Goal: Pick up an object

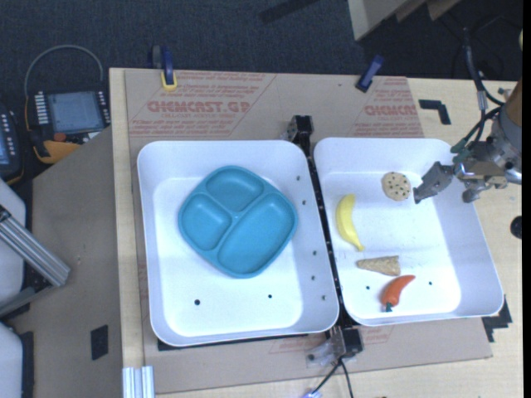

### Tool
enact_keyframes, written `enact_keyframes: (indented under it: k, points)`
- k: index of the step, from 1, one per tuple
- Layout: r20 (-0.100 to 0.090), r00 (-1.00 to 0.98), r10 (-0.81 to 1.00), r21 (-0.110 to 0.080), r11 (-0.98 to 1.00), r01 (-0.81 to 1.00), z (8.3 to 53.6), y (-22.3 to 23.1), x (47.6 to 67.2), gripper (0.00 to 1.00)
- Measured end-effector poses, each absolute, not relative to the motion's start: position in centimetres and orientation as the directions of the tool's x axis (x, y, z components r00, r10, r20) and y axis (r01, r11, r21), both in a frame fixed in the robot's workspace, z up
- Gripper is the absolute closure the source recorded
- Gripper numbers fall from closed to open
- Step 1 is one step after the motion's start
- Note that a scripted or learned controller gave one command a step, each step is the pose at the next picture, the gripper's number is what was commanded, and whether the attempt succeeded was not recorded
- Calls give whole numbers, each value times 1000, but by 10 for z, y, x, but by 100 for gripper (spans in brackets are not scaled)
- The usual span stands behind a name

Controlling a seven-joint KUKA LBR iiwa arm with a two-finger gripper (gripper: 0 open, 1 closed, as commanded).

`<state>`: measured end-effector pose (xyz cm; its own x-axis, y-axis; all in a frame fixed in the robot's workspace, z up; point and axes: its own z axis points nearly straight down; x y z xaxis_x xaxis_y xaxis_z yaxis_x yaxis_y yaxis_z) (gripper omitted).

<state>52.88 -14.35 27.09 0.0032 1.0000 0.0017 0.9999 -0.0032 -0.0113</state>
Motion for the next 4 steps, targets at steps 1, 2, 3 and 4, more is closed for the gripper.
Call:
enact_keyframes:
  k: [1, 2, 3, 4]
  points:
    - [0, 0, 1000, 1, 0, 1000, 277, -143, 531, 0]
    - [2, 1, 1000, -6, -1, 1000, 232, -150, 530, 0]
    - [1, 1, 1000, -2, -1, 1000, 179, -159, 527, 0]
    - [2, 0, 1000, -5, 0, 1000, 132, -152, 532, 0]
